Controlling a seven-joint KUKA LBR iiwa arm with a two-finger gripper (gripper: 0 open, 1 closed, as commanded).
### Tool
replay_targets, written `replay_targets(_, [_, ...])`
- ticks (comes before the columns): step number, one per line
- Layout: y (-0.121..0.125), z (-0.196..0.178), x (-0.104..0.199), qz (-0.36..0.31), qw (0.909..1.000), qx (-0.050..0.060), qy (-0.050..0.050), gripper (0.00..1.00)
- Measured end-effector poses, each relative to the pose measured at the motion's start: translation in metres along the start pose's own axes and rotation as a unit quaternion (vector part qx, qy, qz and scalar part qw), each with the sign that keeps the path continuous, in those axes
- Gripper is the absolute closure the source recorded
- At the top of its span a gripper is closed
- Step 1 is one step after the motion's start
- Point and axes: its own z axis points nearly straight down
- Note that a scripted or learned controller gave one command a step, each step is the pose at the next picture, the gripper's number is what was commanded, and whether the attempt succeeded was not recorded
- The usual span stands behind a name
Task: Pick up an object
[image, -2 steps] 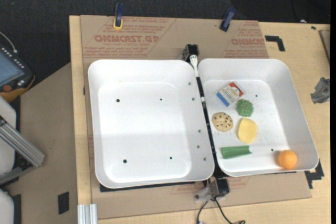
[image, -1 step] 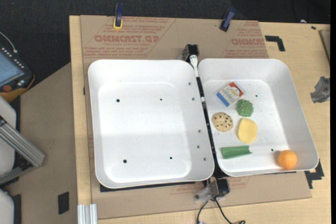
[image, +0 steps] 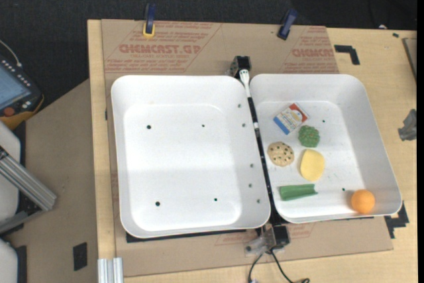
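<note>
The right bin (image: 371, 136) holds six small items; the orange ball (image: 362, 201) at five o'clock probably lies nearest the arm's entry side. The tool's state: cannot tell.

Packet (image: 290, 118): red, white and blue; its print is too small to read.
Green piece (image: 297, 192): flat and long; what it is cannot be told.
Screen device (image: 14, 88): cut off by the left edge.
Grey part (image: 409, 126): cut off at the right edge, unidentifiable.
Cable (image: 265, 268): runs off the bottom edge.
Desk (image: 79, 162): lower corners cut off.
</note>
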Motion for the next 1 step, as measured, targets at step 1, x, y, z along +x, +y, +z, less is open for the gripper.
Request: replay_targets(1, [0.0016, -0.0310, 0.0063, -0.003, 1.0000, -0.005, -0.002, 1.00])
